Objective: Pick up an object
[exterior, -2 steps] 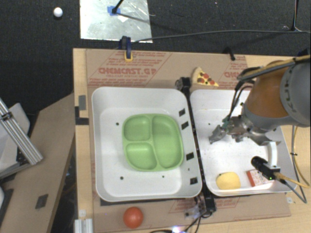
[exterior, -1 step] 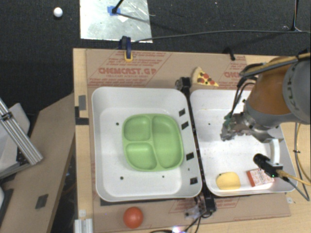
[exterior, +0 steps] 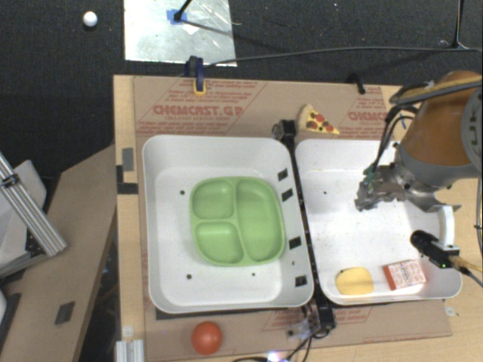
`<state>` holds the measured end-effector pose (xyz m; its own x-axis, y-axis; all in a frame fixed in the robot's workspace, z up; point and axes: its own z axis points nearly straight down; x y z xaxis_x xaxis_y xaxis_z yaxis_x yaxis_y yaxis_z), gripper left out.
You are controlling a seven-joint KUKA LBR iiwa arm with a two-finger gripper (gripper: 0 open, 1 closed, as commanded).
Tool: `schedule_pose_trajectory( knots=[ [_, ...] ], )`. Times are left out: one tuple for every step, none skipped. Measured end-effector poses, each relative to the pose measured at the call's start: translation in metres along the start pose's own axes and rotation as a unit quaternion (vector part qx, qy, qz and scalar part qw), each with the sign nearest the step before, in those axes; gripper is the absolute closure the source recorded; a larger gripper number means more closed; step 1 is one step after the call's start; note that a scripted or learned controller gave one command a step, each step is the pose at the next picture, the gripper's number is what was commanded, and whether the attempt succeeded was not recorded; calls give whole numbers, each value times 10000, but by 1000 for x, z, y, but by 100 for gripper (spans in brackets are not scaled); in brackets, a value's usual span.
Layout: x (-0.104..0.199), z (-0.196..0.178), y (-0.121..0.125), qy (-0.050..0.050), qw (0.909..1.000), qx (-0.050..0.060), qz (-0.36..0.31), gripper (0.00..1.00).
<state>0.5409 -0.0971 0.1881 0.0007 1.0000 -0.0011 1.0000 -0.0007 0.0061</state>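
Note:
My gripper hangs over the middle of the right bin, reaching in from the right under the grey and orange arm. A yellow rounded object lies at the bin's near edge, below and slightly left of the gripper. A red and white packet lies beside it to the right. Nothing shows between the fingers; they are too small and dark to read.
The left bin holds a green divided tray. A pizza-slice toy lies on the board behind the bins, and a red ball in front of them. Black clips line the seam between the bins.

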Motion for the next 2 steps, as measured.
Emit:
schedule_pose_trajectory(
  knots=[
    [0,-17,1,4,10000,12,-21,100],
    [49,-29,6,14,10000,15,-50,100]
  ],
)
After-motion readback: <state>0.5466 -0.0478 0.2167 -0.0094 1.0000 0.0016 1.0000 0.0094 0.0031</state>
